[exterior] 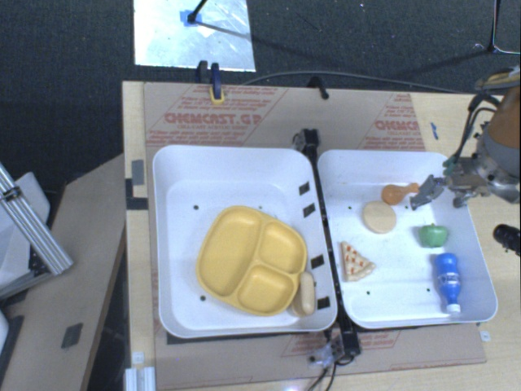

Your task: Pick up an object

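Note:
The right bin holds several objects. An orange-brown piece lies near its back, with a round beige disc just in front. A pizza slice sits at the bin's left. A green object and a blue bottle lie along the right side. My gripper hangs over the bin's far right part, just right of the orange-brown piece and above the green object. It stands open with nothing between its fingers.
The left bin holds a yellow divided plate with a pale bread-like roll at its front right corner. A black divider runs between the bins. The arm enters from the right.

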